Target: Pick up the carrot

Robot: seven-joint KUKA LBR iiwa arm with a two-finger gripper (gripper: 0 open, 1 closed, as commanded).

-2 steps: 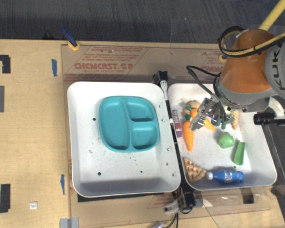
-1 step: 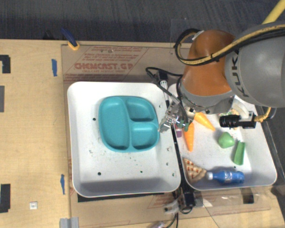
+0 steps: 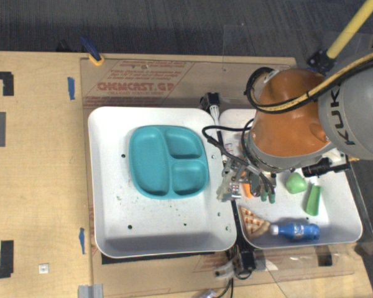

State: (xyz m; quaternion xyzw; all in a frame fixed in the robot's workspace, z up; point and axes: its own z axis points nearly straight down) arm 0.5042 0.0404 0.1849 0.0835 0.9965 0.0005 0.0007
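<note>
1. Closest to you is the arm (image 3: 292,120) itself: the big orange band and grey wrist come in from the right and hang over the inner part of the right bin (image 3: 342,231), hiding much of it.
2. The end effector (image 3: 248,185) sits low, right by the seam between the two bins. There's an orange thing in among its fingers that looks like the carrot (image 3: 256,190), but it's too cluttered down there for me to tell you whether it's really pinched or how far apart the fingers stand.
3. Also in the right bin: a waffle-looking piece (image 3: 253,222) near the front left corner, a blue bottle (image 3: 296,230) lying on its side just beside it, and two green items (image 3: 303,191) further right.
4. The left bin (image 3: 112,222) holds a teal divided plate (image 3: 169,161), set toward its back right, well apart from the end effector. The bare white floor around it has dark specks.
5. Both bins rest on a brown cardboard sheet (image 3: 137,82) with red print, on a tan worktop (image 3: 37,185) with black tape marks and blue tape bits.
6. Behind the worktop the floor (image 3: 174,17) is dark carpet. A yellow hose (image 3: 357,20) runs off at the top right.
</note>
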